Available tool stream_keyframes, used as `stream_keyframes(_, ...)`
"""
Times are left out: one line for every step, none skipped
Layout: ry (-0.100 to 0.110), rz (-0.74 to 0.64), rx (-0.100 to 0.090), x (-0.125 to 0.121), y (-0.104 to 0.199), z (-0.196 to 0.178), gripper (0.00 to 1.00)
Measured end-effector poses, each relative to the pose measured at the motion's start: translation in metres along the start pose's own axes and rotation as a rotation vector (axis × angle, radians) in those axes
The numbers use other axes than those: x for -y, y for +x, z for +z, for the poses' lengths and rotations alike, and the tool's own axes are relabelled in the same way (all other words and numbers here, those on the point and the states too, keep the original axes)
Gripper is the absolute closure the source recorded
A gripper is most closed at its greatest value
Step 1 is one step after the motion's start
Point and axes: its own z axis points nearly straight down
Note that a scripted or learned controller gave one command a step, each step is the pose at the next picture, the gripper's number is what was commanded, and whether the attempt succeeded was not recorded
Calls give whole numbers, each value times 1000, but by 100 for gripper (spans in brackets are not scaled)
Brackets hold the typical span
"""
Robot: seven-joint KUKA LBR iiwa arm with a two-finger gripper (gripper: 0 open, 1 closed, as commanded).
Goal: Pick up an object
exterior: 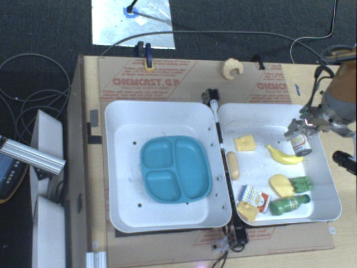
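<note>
The gripper (301, 132) hangs over the right bin (321, 208) at a small can (302, 144), which looks caught between its fingers, so the grasp seems under way. Next comes a straight lift. The can (silver, red-banded label) stands just right of the banana (284, 156), near the bin's far right side.

My bench (167, 77) is topped with brown board printed in red lettering, and it stands on dark carpet (39, 21) that fills the view from nine o'clock round to one. At twelve o'clock a shiny foil sheet (132, 14) lies on that carpet, with black cables (33, 102) looping past it and coiling at nine o'clock. At eight o'clock sits a pale metal rail (33, 156).
</note>
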Motion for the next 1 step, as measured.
stream_keyframes(-2, -5, -2, -19, 73, -69, 100)
